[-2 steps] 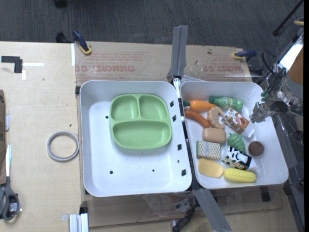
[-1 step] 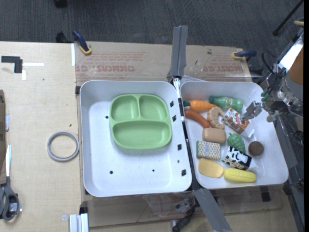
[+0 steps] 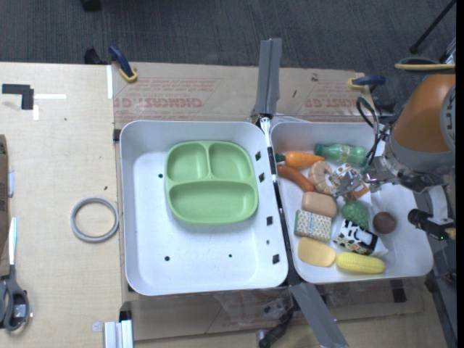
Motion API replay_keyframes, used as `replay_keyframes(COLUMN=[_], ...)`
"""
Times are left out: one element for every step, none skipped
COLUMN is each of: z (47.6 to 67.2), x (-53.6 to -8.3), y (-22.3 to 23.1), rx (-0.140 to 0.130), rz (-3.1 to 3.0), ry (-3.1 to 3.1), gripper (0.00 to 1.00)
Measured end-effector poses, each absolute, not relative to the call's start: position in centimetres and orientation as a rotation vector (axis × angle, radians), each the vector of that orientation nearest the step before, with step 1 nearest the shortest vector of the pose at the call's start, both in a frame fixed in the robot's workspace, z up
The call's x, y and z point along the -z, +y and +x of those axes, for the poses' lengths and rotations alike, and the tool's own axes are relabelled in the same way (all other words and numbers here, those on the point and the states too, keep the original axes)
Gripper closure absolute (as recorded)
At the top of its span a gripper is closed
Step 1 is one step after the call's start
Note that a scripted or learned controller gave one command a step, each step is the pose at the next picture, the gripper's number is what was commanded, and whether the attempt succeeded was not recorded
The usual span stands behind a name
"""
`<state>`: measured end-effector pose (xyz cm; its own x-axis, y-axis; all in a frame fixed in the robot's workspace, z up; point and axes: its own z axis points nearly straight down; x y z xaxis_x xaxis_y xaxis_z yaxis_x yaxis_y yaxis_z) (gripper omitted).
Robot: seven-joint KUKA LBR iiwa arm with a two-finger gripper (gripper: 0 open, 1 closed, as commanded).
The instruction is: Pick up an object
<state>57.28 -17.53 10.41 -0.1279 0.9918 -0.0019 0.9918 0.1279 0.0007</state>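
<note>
The pincer (image 3: 350, 183) is low in the right bin (image 3: 413, 263), among the toy food just below the carrot (image 3: 303, 159); its grip cannot be told. The corn (image 3: 360, 264) lies well below the carrot, and a green tray (image 3: 211, 182) sits in the left bin (image 3: 145, 252).

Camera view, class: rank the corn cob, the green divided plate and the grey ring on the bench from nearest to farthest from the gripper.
1. Corn cob, front of the right bin, below the gripper.
2. Green divided plate, in the left bin.
3. Grey ring, out on the bench, left of both bins.
</note>
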Motion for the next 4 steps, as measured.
replay_keyframes(z=[61.1, 61.2, 62.2, 63.7], x=[-9.5, -10.5, -9.5, -19.0], y=[-19.3, -19.2, -19.6, -11.8], rx=[-0.003, -0.005, 0.000, 0.001], rz=[2.233, 2.228, 1.931, 1.993], ry=[2.203, 2.205, 2.476, 2.427], gripper=[0.00, 1.00, 1.00, 1.00])
